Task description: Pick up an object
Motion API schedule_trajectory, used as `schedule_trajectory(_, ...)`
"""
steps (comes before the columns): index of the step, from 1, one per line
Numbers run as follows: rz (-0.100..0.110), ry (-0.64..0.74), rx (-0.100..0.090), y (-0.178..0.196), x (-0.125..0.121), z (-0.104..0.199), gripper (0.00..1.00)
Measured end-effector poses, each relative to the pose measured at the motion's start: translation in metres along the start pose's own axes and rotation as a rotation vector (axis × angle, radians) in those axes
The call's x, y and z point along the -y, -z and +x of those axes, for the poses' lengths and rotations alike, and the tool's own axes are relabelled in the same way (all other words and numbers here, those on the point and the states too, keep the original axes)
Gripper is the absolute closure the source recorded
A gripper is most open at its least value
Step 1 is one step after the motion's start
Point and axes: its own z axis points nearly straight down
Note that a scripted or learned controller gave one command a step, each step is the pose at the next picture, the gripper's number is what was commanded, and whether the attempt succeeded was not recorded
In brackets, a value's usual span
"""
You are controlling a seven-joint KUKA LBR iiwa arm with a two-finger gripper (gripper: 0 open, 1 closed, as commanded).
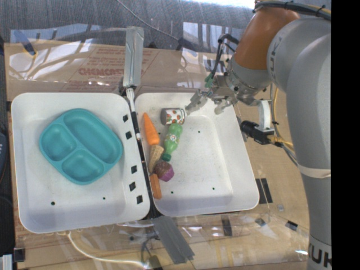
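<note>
Fingers [198, 101] of the gripper [208, 103] stand spread apart with nothing between them, hanging over the far edge of the right bin [225, 162], just beside a small can [172, 116] with a red-dotted label that lies on its side near that bin's far left corner. Faint red lettering marks the cardboard sheet [90, 66] behind the bins, too washed out to read. Reaching in from the right, the grey arm [298, 66] bends its orange band [261, 35] above the wrist. Along the right bin's left edge lie an orange carrot [150, 129], a green bottle [172, 139], a purple round piece [165, 171] and an orange stick [155, 185]. A teal divided plate [80, 145] sits in the left bin [34, 207].
</note>
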Motion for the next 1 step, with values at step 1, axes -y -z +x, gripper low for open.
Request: schedule_trajectory(1,-0.005,0.152,0.001,-0.1116,0.0116,0.0046,0.0)
